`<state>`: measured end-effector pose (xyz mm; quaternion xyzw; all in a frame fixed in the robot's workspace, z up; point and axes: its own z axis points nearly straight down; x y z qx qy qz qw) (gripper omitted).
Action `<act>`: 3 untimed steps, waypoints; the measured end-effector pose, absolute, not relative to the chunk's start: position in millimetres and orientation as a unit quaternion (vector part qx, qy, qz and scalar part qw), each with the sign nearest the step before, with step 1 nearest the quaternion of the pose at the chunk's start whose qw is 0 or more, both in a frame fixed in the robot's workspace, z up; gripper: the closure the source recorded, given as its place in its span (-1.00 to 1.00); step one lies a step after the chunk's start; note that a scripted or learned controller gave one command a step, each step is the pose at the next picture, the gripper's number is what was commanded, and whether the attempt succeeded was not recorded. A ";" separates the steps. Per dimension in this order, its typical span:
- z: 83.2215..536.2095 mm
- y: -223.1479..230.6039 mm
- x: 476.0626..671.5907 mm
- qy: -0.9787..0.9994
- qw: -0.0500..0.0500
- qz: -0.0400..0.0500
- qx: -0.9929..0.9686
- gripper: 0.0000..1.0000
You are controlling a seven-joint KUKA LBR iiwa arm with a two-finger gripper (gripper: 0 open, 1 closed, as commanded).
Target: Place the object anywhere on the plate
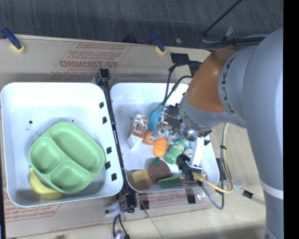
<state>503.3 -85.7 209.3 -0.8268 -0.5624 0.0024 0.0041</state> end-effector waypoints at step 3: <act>236.9 -45.7 576.3 -0.527 0.003 0.003 -0.850 -1.00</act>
